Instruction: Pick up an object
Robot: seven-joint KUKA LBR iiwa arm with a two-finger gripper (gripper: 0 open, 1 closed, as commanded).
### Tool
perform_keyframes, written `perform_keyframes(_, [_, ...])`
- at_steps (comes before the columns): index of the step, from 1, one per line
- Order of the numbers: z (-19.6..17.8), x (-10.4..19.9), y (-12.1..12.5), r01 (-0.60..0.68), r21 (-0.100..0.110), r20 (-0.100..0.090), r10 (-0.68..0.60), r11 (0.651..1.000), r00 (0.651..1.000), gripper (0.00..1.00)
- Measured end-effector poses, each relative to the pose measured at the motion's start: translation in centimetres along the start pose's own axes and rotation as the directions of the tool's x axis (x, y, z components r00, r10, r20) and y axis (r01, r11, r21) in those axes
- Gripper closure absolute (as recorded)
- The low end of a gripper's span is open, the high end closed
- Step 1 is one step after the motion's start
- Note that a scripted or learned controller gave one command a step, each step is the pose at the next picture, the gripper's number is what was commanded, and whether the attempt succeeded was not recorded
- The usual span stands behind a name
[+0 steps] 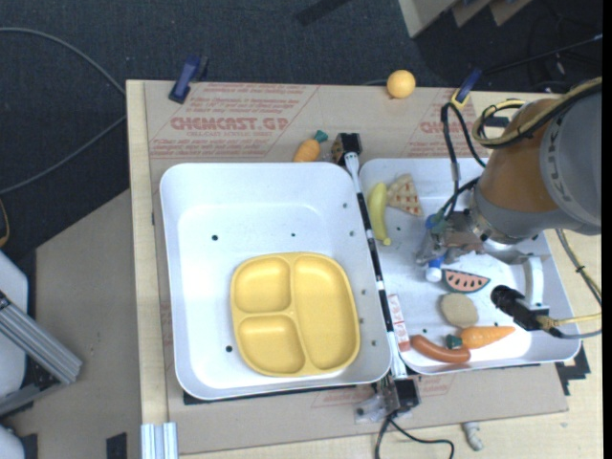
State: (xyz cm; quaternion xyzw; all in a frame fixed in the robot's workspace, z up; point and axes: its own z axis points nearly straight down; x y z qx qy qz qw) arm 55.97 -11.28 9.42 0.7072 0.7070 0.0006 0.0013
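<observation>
you see the gripper low in the right bin; whether it's clenched you cannot tell. watermelon lies just below it, banana to its left, carrot further below.

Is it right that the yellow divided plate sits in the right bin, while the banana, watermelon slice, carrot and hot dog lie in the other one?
Not quite. The camera view shows the yellow divided plate in the left bin, not the right. The banana, watermelon slice, carrot and hot dog lie in the other one, the right bin.
</observation>
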Motion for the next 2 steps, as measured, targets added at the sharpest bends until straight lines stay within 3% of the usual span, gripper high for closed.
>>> perform_keyframes(1, [-9.1, 8.5, 0.4, 0.003, 0.001, -0.003, -0.003, 1.000, 1.000, 1.00])
perform_keyframes(2, [-12.7, 11.3, 0.6, 0.002, 0.001, -0.001, -0.002, 1.000, 1.000, 1.00])
